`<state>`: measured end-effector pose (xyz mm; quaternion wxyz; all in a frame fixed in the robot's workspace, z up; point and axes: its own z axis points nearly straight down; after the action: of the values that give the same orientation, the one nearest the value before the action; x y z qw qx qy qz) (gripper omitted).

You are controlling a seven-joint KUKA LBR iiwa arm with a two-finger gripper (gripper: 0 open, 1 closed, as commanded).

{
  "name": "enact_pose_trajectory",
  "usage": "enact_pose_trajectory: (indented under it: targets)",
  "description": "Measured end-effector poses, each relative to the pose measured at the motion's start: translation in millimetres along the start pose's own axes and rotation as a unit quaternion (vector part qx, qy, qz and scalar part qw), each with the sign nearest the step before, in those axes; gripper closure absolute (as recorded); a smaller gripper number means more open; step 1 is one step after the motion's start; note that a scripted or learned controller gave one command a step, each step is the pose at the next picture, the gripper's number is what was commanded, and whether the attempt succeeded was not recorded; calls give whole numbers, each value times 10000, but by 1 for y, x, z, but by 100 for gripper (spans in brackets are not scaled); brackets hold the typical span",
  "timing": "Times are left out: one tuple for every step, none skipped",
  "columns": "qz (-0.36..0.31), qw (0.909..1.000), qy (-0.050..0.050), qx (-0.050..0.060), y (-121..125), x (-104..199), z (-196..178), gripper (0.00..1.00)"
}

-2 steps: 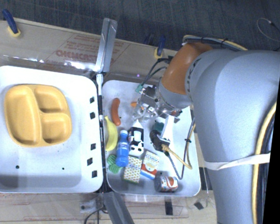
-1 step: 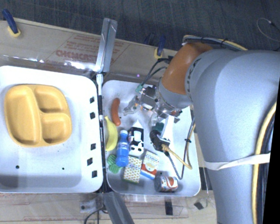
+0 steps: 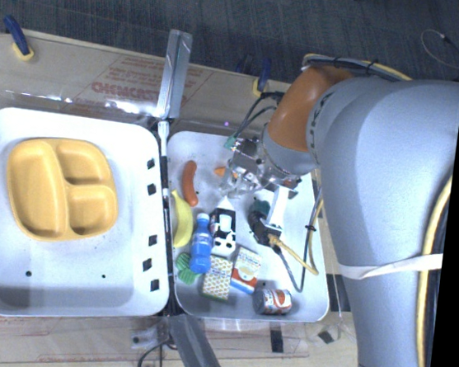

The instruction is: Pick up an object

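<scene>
The gripper [image 3: 239, 175] hangs over the right bin [image 3: 315, 301]; whether it grips anything cannot be told. Below it crowd a glossy hot dog [image 3: 189, 181], curved banana [image 3: 182, 221], blue plastic bottle [image 3: 201, 246], cow-patterned carton [image 3: 223, 231] and dented can [image 3: 272, 300]. Left of the bin lies a smooth yellow divided tray [image 3: 61, 188].

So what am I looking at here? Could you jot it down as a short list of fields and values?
Left bin: shallow white bin holding a yellow plastic divided tray
Right bin: shallow white bin holding a yellow banana, an orange-red sausage, a blue bottle, a small metal can
Arm: grey arm with an orange band, reaching over the right bin
Gripper: above the right bin's far end
</scene>
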<state>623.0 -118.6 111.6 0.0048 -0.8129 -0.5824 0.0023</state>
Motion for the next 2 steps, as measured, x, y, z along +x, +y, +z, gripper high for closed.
enact_pose_trajectory:
  targets:
    - [-1,10000,-1,1,0,0,0,0]
    - [-391,9992,-9,-41,-35,29,-80,0]
